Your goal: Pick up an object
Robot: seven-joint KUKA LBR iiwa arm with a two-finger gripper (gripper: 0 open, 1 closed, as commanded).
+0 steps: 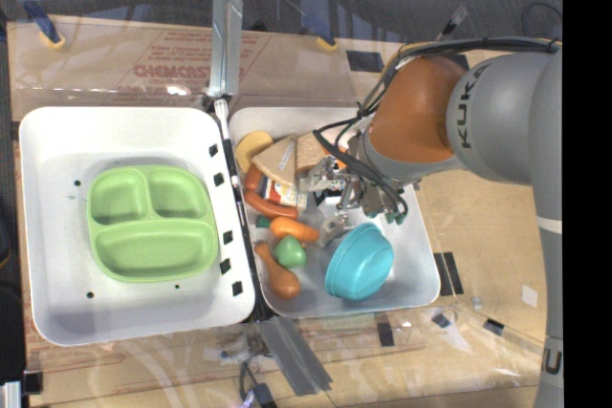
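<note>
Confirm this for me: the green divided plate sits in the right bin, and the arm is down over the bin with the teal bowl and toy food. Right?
Not quite. The camera view shows the green divided plate in the left bin, not the right. The rest holds: the arm is down over the right bin, which has the teal bowl and toy food.

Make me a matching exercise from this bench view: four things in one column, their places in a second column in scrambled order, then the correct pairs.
Things:
1. green divided plate
2. teal bowl
3. carrot
4. orange band

Places:
A. on the arm, above the wrist
B. in the left bin
C. near the front right of the right bin
D. in the right bin, left of the bowl and just above a small green item

Pairs: 1-B, 2-C, 3-D, 4-A
</note>
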